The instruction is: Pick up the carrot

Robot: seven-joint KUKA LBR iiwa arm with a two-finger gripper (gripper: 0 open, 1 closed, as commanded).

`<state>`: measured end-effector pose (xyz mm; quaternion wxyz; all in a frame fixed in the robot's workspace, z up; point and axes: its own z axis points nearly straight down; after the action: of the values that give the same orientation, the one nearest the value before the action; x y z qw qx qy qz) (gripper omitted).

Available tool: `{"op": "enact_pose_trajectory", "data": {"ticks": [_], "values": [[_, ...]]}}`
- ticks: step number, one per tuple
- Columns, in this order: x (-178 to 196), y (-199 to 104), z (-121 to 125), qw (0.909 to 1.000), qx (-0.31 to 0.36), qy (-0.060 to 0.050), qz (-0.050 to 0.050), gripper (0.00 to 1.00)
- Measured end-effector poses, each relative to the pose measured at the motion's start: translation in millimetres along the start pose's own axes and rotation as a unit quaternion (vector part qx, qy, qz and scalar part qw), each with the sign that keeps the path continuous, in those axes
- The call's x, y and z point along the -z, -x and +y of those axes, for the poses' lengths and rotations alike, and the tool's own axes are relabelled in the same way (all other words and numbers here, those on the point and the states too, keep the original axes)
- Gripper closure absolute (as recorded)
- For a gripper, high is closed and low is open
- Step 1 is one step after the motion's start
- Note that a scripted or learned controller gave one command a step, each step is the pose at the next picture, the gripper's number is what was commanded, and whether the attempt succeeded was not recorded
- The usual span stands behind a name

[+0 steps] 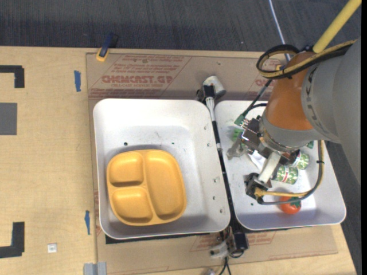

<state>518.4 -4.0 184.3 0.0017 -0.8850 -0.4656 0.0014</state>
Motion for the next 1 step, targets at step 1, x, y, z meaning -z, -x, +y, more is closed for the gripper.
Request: {"op": "enact_pose_trajectory", "data": {"ticks": [1], "values": [[0.1, 2.2, -9.6, 0.9809, 0.195, 0.0, 0.0, 0.0]]}}
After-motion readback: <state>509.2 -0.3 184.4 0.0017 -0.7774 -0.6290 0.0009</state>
